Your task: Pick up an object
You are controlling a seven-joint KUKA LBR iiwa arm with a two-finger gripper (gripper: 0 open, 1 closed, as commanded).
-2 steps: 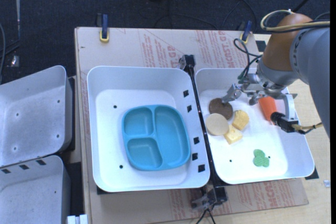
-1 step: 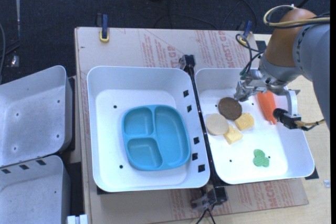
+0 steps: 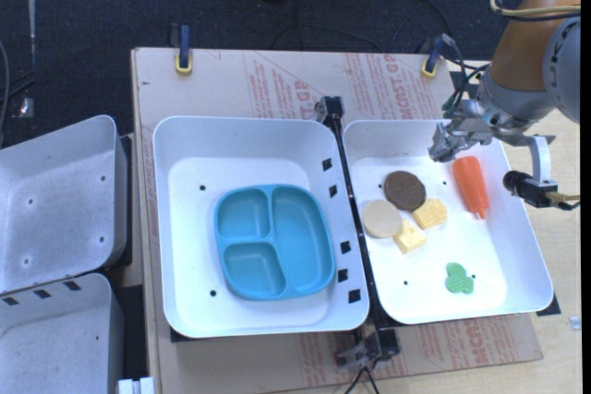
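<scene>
The carrot (image 3: 471,185), orange and tapered, lies slanted in the right bin (image 3: 526,291), near its back right side. The gripper (image 3: 449,146) hangs just beside its upper end, holding nothing.

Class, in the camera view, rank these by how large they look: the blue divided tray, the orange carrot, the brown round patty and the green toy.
1. blue divided tray
2. orange carrot
3. brown round patty, close to the carrot, so unsure
4. green toy

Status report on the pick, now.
Tool over right bin's far edge, nothing seen in it. Carrot just beside it, brown cookie nearby. Blue tray in left bin.
</scene>
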